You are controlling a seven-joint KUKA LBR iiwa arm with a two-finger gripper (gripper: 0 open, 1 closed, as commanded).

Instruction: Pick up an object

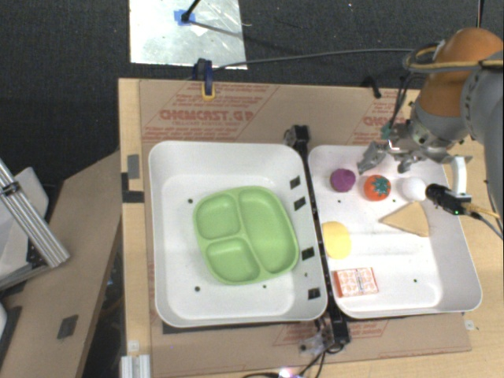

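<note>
Though nothing has been lifted yet, the right bin (453, 282) has plenty on offer. Nearest me lies a small red-and-white packet (356, 280) with print too fine to read. Behind it sits a yellow lump (336, 239), then a tan wedge (409, 219) towards the right. Further back come a purple ball (342, 179), an orange ball with a green patch (377, 187) and a white ball (412, 187), all three close together. Over that cluster hangs the gripper (390, 157), its fingers spread apart with nothing between them, one tip near the orange ball and the other above the white one.

My worry is the crowding: coming straight down, a finger could land on top of a ball instead of beside it, and round things roll away when nudged, so the jaws may close on air.

In the left bin (169, 211) rests a green divided tray (244, 235). Beyond both bins, the brown board (236, 105) carries red lettering that looks like "CHEMCAST GP".
</note>
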